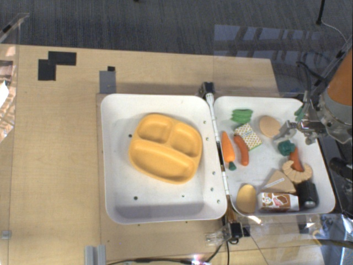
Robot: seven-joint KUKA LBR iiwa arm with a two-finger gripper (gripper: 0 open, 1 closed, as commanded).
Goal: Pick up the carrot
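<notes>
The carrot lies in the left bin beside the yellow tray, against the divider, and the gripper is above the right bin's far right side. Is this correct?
One thing is wrong: the carrot lies in the right bin, not the left one, against the divider. The yellow tray sits by itself in the left bin. The gripper is indeed over the right bin's far right side. The camera view shows this.

- A yellow divided plate lies in the left bin.
- The right bin holds a green leafy toy, a red sausage, a round biscuit and a small carton lying flat.
</notes>
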